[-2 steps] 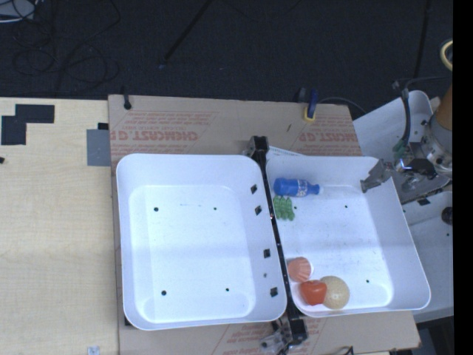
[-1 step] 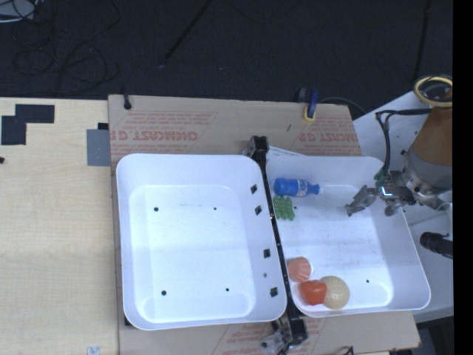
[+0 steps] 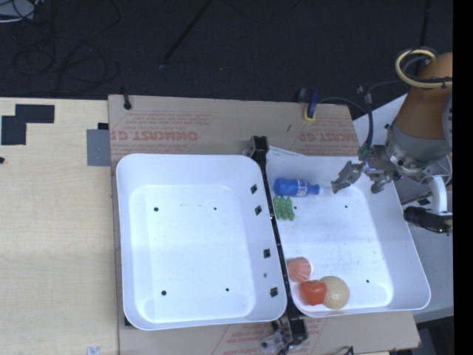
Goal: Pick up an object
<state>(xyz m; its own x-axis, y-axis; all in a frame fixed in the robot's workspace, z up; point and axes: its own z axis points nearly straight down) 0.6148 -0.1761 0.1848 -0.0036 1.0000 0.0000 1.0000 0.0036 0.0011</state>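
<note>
At the near edge of the right bin [image 3: 399, 272], 3 rounded items are sitting together: 1 red ball [image 3: 313, 292], 1 cream ball [image 3: 336, 292] touching it, and 1 pink piece [image 3: 298, 268] just behind. Farther back, 1 small green object [image 3: 284, 210] is lying near the divider, with 1 blue bottle [image 3: 294, 188] lying on its side just beyond. The left bin [image 3: 133, 198] is resting beside it on the tabletop [image 3: 52, 220]. At the far right rim, the tool [image 3: 362, 177] is hovering with its 2 fingers spread apart, gripping nothing.
</note>
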